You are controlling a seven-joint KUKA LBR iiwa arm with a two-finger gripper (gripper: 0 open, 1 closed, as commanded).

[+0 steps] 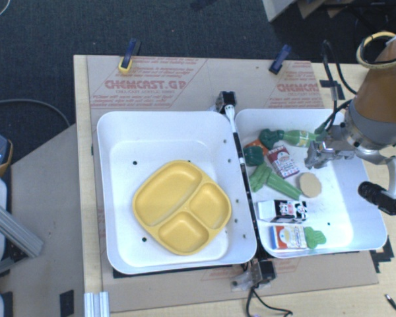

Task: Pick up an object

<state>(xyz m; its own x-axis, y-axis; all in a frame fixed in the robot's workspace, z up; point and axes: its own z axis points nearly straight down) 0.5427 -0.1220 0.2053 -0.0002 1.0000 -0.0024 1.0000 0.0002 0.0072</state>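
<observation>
The hand point(319, 156) hovers in the right bin point(356, 233), toward the table's far right corner; whether it is open I cannot tell. The tan disc point(310, 185) lies just beside it. Crowded neighbours could spoil a grasp.

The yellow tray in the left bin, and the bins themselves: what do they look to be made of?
The yellow tray looks like moulded plastic with a matte finish: one even colour, rounded rims, three pressed compartments. The bins look like thin formed white plastic, slightly glossy, with soft rounded corners and rolled lips; I can't be sure of either.
</observation>
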